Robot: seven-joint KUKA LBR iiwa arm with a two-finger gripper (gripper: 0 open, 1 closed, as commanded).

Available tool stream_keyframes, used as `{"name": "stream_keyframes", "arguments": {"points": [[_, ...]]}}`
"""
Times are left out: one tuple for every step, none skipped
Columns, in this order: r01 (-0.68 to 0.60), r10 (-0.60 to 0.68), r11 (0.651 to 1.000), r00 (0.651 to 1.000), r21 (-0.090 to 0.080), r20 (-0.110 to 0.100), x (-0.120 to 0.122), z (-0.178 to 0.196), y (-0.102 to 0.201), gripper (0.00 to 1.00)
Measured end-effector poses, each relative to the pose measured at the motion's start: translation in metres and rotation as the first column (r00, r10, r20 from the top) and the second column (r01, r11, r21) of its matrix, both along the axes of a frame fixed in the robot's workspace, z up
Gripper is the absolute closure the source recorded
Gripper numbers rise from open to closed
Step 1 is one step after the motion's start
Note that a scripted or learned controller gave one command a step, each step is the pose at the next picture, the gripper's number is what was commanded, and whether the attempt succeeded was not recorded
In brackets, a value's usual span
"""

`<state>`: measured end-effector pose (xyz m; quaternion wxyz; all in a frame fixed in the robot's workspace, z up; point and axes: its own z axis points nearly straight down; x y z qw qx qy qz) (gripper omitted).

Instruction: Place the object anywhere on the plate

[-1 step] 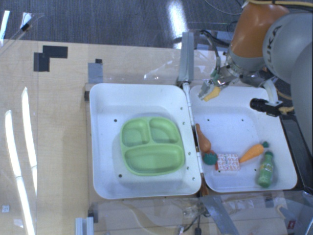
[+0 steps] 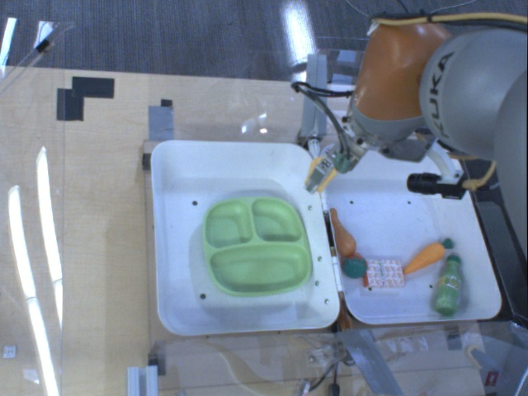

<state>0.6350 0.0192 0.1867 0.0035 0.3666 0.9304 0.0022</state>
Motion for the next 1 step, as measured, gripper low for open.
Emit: {"name": "stream_keyframes", "arguments": {"points": [[-0.016,0.016,1.0,1.0,0.001,-0.002,-0.0505,-0.0005,0.0564,1.0]]}}
